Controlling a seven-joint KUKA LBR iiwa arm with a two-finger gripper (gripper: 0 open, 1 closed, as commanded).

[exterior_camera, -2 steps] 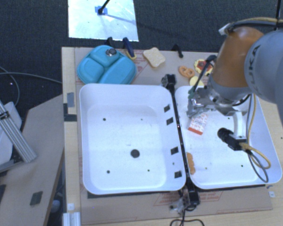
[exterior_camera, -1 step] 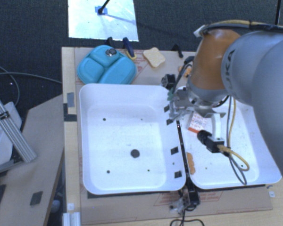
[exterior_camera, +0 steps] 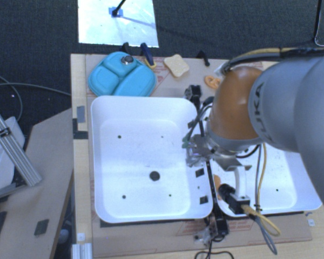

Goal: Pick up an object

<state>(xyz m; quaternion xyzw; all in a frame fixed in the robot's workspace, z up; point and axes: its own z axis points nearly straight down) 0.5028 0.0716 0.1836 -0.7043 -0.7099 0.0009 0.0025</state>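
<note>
Roundness gave the small dark object (exterior_camera: 154,175) no long axis or heading that we could make out. It lay on the floor of the left bin (exterior_camera: 105,144), near the middle, to the left of the gripper (exterior_camera: 196,154) and apart from it. We could not tell whether the gripper was open or closed. The arm (exterior_camera: 243,112) covered much of the right bin (exterior_camera: 291,196). Behind the bins, a blue container (exterior_camera: 121,75) sat on the bench (exterior_camera: 81,161), with dark floor (exterior_camera: 32,31) beyond.
</note>
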